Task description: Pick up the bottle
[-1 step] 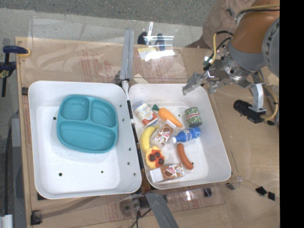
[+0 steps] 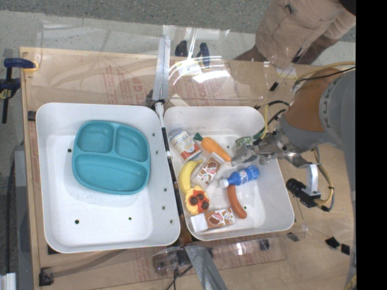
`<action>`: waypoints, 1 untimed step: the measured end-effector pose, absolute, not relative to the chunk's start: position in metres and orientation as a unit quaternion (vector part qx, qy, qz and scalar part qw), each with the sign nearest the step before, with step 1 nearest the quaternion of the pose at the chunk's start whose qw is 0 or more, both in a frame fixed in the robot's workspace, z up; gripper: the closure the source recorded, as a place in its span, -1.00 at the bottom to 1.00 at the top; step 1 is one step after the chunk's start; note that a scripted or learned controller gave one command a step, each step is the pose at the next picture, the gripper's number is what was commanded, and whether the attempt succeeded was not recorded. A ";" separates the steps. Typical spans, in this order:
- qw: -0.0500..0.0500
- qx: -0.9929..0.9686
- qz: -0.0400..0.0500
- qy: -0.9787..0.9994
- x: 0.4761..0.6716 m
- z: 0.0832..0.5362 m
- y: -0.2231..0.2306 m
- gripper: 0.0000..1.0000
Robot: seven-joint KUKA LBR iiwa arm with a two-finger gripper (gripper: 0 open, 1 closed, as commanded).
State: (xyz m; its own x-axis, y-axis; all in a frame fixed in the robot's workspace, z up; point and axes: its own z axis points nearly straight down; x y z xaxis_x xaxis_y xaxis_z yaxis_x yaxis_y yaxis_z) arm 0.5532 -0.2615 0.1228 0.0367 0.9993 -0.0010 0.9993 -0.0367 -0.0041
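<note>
Materials as I read them from my feed:
Right bin [image 2: 275, 213]: white plastic, smooth, faint sheen.
Left bin [image 2: 51, 222], beside it: same white plastic.
Tray [image 2: 112, 156], in the left bin: teal plastic, matt, smooth.
Bottle [image 2: 240, 176], inside the right bin: blue glossy plastic, white cap.
Banana [image 2: 188, 174], carrot [image 2: 216, 148], sausage [image 2: 236, 202], near the bottle: shiny moulded plastic.
Bench [image 2: 91, 77], behind the bins: pale wood, under a clear glossy sheet.
Arm [image 2: 329, 110], right of the right bin: grey matt casing, orange band.
</note>
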 end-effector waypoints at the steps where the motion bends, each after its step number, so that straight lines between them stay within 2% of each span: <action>1: 0.001 -0.636 0.001 -0.772 0.533 0.088 -0.251 -1.00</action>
State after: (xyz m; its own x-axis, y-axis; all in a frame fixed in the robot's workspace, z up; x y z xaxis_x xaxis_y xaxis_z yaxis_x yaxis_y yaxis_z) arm 0.5330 -0.2513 0.0875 -0.1910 0.9816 0.0002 0.9816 0.1910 -0.0017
